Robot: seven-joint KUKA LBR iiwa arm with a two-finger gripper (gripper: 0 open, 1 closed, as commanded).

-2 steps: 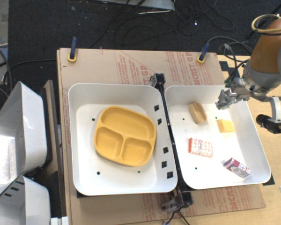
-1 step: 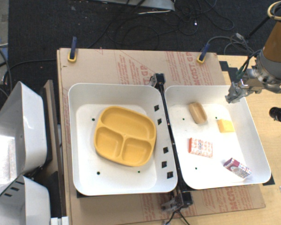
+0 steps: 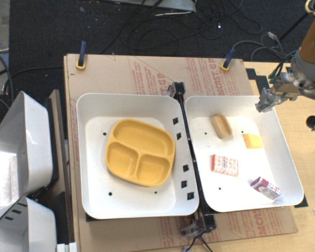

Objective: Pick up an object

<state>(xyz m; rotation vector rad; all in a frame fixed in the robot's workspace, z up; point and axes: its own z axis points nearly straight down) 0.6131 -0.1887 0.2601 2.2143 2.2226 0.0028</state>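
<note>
Right bin point(image 3: 291, 164), nearest first: small carton point(image 3: 266, 188), maroon and white, lying on its side near the front right corner. Behind it and toward the centre divider, a flat red-and-white packet point(image 3: 224, 165), face up. Further back, a yellow block point(image 3: 252, 140) near the right wall. Beyond that, a tan bread roll point(image 3: 221, 126), long axis running front to back, in the rear half of the bin. All four items are apart from each other, none touching.

Left bin point(image 3: 89, 156): one yellow divided plate point(image 3: 140, 152), three compartments, sitting roughly mid-bin and rotated a bit. Nothing in its compartments.

The two bins butt together along a black centre strip, both on a cardboard sheet point(image 3: 147, 70) clipped to the bench.

Gripper point(image 3: 264, 102): at the far right corner of the right bin, over the rim, well apart from the roll and the yellow block. Nothing visible between the fingers, not touching any item. Can't tell finger spacing at this angle, too small and dark.
</note>
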